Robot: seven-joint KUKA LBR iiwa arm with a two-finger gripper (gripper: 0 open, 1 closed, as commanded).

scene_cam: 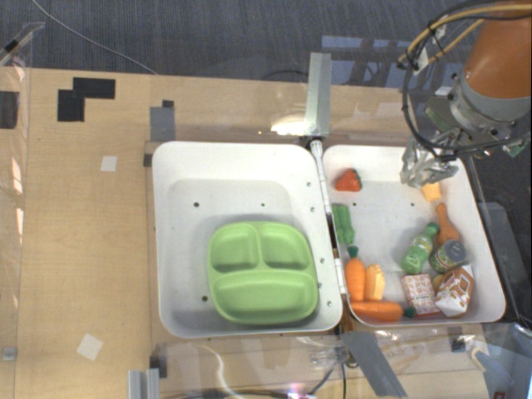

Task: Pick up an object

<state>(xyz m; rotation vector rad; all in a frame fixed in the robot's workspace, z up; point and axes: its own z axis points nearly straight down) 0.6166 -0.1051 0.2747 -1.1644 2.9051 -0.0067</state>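
Start at the bottom of the frame: along the lower wall of the right bin (pixel 490 306) you have a carrot (pixel 376 311) lying left to right, a second carrot (pixel 355 278) standing up-frame beside a pale yellow piece (pixel 375 283), two small cartons (pixel 439 292), a can (pixel 450 255) and a green bottle (pixel 420 249). In the left bin (pixel 166 223) sits a green divided plate (pixel 263 271).

Further up, a green pod (pixel 342 224) runs along the dividing wall, and a red strawberry (pixel 348 180) sits alone in the upper left of the right bin.

At the upper right of that bin the gripper (pixel 426 170) hangs just above a small yellow block (pixel 431 192). I cannot tell how wide it stands; nothing shows between its fingers.

That block looks like your likeliest target. Judge it light and rigid, probably smooth plastic, so expect it to skid if pinched off-centre; take it across its flat sides. It is compact, with no clear long axis. An orange bottle (pixel 445 224) just below points its neck up-frame at the block, crowding that side.
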